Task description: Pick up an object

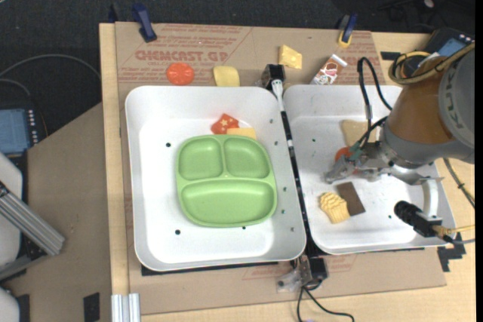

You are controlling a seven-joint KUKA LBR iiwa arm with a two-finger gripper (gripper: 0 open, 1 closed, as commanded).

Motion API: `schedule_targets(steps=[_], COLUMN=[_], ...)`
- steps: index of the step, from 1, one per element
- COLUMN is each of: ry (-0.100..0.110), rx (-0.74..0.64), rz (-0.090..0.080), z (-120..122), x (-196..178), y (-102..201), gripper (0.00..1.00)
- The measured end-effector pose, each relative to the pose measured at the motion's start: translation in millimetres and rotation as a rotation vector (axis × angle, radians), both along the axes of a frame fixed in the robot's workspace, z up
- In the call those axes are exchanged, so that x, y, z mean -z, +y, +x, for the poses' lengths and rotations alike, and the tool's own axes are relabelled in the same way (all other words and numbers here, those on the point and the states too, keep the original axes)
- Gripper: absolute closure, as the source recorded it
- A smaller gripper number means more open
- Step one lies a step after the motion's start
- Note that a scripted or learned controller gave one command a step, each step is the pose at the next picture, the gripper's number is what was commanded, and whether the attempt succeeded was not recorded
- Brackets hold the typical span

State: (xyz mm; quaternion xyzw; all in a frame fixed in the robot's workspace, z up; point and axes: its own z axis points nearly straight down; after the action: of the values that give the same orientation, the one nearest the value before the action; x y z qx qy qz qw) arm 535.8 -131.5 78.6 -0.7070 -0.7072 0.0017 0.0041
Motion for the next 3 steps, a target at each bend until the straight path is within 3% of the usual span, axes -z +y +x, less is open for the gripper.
schedule_targets(steps=[1,2,3], ry=[-0.015,-0.001,-0.013], rx=[-0.003,0.002,-0.004], rz=[-0.006,-0.001,-0.005], z=[84.8,0.4,45.9], x=[-6.8,-5.8,-6.2], y=[10.4,4.6,37.1], gripper=[0.0,0.0,0.0])
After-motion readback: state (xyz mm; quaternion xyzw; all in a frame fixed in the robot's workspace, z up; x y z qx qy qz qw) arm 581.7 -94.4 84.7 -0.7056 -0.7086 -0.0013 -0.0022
